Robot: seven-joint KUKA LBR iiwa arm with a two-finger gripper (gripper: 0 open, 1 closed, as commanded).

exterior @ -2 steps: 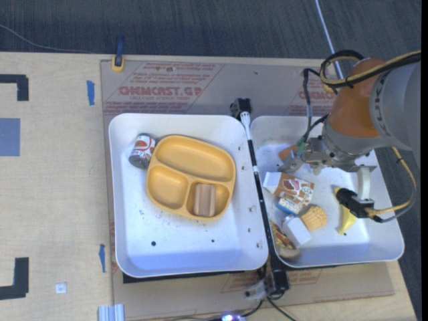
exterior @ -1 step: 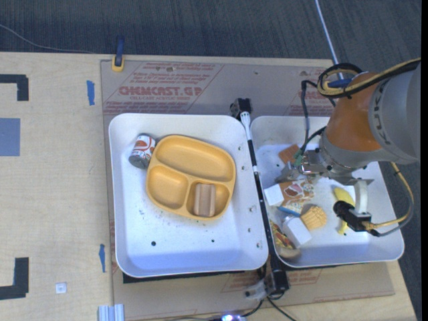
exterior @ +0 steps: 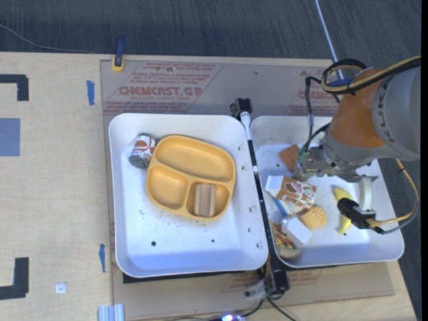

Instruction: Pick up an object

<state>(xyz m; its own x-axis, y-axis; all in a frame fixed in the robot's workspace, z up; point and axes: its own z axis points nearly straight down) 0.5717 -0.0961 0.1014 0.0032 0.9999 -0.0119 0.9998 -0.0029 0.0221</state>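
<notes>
1. Two white bins side by side: left bin (exterior: 127, 246), right bin (exterior: 384, 246), touching along the centre rim.
2. Left bin: you've got a yellow tray (exterior: 180, 162) with three compartments, tilted across the middle. A tan block (exterior: 204, 199) sits in its lower right compartment.
3. A small can (exterior: 141, 150) lies on its side just off the tray's upper left edge, touching or nearly so.
4. Right bin: clutter bunched on the left side. An orange-and-white packet (exterior: 294, 194) sits mid-pile, a cracker (exterior: 313, 217) just below and right of it, a white block (exterior: 296, 232) lower still, near the front rim.
5. A brown piece (exterior: 289, 156) lies at the top of the pile, next to the wrist.
6. A banana (exterior: 344, 209) lies right of the pile, partly under a black part of the arm's hardware.
7. The arm (exterior: 361, 116) comes in from the right, over the right bin's upper half.
8. The gripper (exterior: 309, 162) is low over the pile, near the brown piece. The claw is hidden by the wrist, so you can't tell if it's spread or pinching anything.
</notes>
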